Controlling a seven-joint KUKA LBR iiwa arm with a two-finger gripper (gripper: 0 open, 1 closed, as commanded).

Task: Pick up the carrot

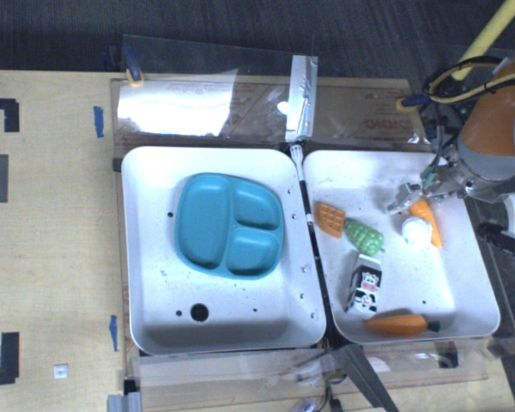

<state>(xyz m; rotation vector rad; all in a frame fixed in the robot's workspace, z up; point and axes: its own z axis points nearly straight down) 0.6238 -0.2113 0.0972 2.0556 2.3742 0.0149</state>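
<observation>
Nearest you, the carrot (pixel 398 323) lies flat along the near wall of the right bin (pixel 476 269), its green top pointing right; the milk carton (pixel 366 287) stands just beyond it, close enough to crowd a descent from the far side. Farther in, a green corn-like piece (pixel 364 235) and an orange waffle-patterned block (pixel 330 218) sit toward the bin's left wall, while the left bin (pixel 146 256) carries a blue divided plate (pixel 231 223). At the far right, the tool (pixel 421 194) hovers over a white and orange item (pixel 422 224), well apart from the carrot; whether it is open or closed you cannot tell from this slant. You would do best to bring the arm toward the near wall, centre over the carrot's orange body, and line the closing direction across its short width, keeping clear of the carton and of the wall. The table (pixel 51 230) stretches away to the left.
</observation>
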